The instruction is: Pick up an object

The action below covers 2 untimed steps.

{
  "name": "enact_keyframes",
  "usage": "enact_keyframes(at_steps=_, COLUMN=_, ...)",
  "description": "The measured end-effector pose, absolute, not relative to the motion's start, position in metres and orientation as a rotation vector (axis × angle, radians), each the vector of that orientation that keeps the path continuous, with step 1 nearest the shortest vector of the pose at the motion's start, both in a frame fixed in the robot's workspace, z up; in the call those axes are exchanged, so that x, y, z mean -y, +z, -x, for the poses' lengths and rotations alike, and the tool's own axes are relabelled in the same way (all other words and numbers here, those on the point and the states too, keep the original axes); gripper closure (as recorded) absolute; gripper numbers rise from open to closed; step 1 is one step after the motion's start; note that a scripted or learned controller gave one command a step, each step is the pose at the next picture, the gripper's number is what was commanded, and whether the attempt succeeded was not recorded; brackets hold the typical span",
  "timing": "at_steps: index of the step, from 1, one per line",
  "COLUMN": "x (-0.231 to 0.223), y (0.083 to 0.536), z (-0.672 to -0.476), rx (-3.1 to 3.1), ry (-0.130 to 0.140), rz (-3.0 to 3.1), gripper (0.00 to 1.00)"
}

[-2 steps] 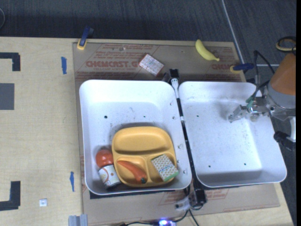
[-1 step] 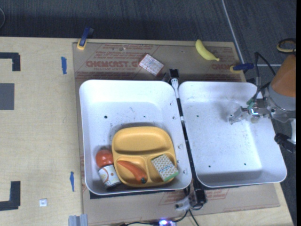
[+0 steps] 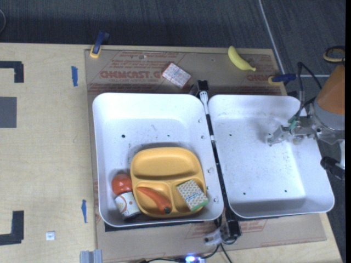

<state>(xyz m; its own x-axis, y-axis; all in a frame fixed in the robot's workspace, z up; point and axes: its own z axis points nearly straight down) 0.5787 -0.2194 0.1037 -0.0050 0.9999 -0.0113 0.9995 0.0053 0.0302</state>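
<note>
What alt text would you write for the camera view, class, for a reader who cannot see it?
The gripper hangs over the right bin, while the left bin holds a yellow divided tray with a carrot and a sponge in it. A small jar stands beside the tray, and a banana lies behind the bins.

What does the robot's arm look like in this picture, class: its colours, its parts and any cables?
The arm is grey with an orange band above the wrist. Its gripper is pale metallic grey, thin and pointed, with a small green spot near its base. Black cables loop beside it.
</note>
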Motion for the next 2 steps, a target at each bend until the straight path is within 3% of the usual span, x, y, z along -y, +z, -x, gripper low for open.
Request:
enact_keyframes(at_steps=1, x=0.219, y=0.104, z=-0.576, rx=-2.206, ry=0.023, rz=-2.192, gripper=0.00)
enact_keyframes(at_steps=2, x=0.223, y=0.105, z=-0.534, rx=-2.209, ry=0.026, rz=-2.191, gripper=0.00)
